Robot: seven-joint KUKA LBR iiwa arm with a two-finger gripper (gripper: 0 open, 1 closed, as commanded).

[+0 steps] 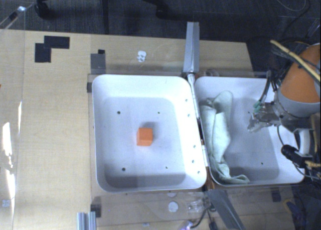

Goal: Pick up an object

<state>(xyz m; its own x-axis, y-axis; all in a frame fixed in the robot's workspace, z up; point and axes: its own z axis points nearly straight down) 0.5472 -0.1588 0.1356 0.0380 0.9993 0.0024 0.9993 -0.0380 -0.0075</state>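
Observation:
An orange cube (145, 136) lies near the middle of the left bin (108, 174). A crumpled white cloth (218, 132) stretches along the left side of the right bin (261, 176), from its back to its front corner. My gripper (259, 118) hangs over the right bin's right half, to the right of the cloth and apart from it. The arm's orange band (301, 81) shows just above the wrist. Nothing is visibly held.
A metal divider post (191, 48) stands at the back between the two bins. Black tape marks (50, 47) sit on the wooden bench at the far left. Cables (296, 156) run by the right bin's right edge.

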